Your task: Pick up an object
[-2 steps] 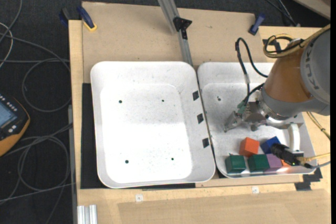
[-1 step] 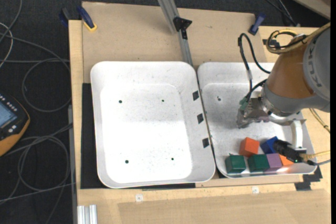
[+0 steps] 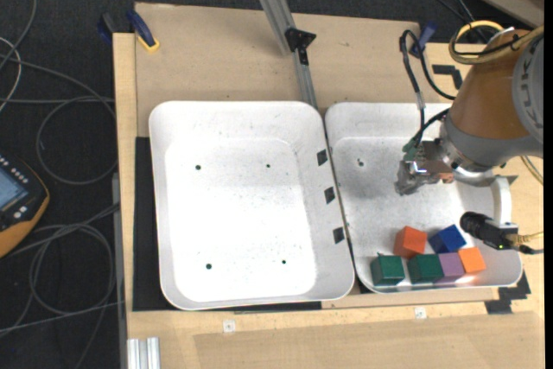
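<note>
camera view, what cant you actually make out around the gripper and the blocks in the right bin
- Gripper: too small and blurred in the camera view to tell how its fingers stand or whether anything is between them.
- Bin floor beneath the arm: covered by the wrist.
- Purple block and green block: packed against neighbours in the right bin, so their touching sides are hidden.
- Orange block: glare washes out its edge.

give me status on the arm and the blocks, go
Gripper over right bin, nothing seen held. Blocks clustered at that bin's near edge, untouched. Nothing between gripper and blocks.
</note>
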Controlling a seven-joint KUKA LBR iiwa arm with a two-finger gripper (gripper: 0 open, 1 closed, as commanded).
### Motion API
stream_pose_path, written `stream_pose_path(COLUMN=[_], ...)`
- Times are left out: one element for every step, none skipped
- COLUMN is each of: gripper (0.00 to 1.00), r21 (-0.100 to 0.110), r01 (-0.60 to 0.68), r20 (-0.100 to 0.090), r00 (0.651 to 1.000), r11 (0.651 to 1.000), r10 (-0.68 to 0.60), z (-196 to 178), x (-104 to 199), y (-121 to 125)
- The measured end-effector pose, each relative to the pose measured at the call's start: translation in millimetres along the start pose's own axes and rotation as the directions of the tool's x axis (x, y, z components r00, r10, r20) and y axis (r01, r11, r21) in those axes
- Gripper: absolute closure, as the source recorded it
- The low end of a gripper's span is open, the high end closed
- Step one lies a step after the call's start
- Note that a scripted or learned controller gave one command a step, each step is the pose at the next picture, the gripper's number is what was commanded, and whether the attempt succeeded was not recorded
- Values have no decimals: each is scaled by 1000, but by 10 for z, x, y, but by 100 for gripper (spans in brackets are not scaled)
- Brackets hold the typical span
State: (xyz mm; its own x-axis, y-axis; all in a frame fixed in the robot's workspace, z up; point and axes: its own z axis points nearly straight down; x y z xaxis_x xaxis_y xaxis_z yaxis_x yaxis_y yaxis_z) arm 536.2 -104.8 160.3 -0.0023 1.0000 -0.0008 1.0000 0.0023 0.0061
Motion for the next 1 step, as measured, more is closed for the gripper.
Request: stream_pose_path(gripper=[100], r21=[-1], r01=[0], r20=[0], r00=[1000], r11=[1000], r10=[0], z=[-510], x=[64], y=[-57])
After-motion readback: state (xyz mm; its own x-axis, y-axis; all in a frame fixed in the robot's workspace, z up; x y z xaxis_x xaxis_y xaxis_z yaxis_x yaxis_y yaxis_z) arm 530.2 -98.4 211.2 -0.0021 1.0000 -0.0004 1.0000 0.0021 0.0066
